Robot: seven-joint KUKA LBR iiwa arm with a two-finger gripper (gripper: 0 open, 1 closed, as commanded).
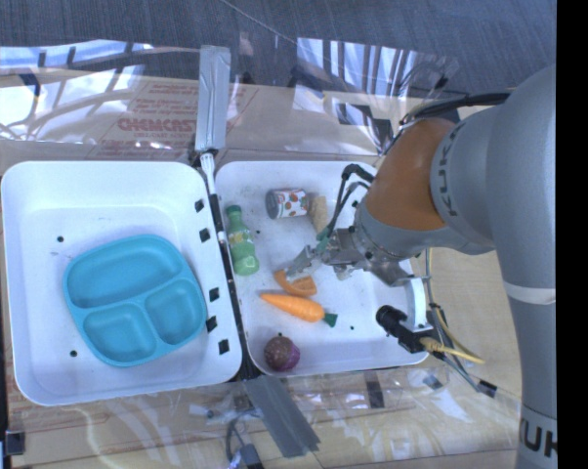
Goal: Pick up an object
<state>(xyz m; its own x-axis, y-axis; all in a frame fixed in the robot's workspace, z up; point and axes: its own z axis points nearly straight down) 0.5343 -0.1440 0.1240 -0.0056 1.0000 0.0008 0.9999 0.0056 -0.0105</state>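
Where the gripper [304,262] hovers: one carrot [294,307], one bottle [241,246], one can [287,203].

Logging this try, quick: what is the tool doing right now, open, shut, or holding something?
Tool: low in the right bin, over the orange piece; open or shut cannot be told, and nothing shows held.

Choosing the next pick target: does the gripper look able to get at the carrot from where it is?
Probably yes. The carrot lies flat in the right bin, uncovered, just below the gripper. The orange piece lies close above it and might get nudged.
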